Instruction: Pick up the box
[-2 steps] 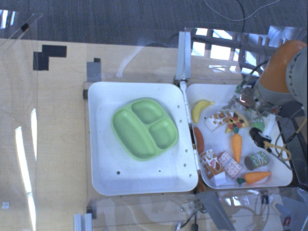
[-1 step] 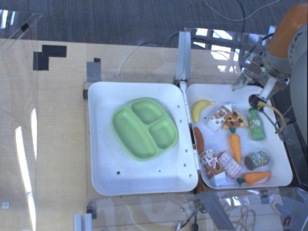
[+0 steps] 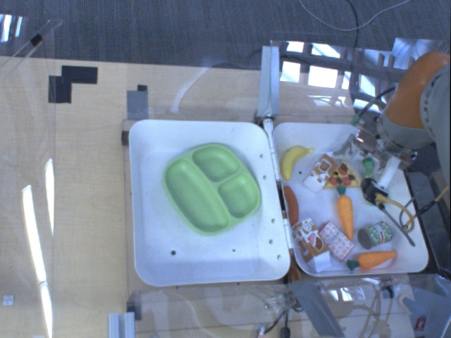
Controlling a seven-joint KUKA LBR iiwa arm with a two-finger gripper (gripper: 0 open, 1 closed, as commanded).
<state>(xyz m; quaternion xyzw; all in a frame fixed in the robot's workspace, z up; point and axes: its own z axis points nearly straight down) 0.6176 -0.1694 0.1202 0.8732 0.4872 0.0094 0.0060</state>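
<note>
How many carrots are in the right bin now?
2. One carrot lies mid-bin, pointing toward the near edge; the other carrot lies by the near edge, beside the can. More could be hidden under the arm.

Two white bins side by side on bench. Left bin (image 3: 151, 259): green divided plate (image 3: 211, 186), three compartments. Right bin (image 3: 416, 259): banana (image 3: 293, 160) near top left, sausage (image 3: 291, 205) along left wall, two carrots (image 3: 344, 215) (image 3: 373, 260), can (image 3: 375, 234), pizza-printed box (image 3: 328, 174), two small boxes (image 3: 307, 236) (image 3: 336, 241) near front. Gripper (image 3: 363, 146) over bin's upper right, above box; grey arm (image 3: 423, 104) with orange band enters from right.
</note>
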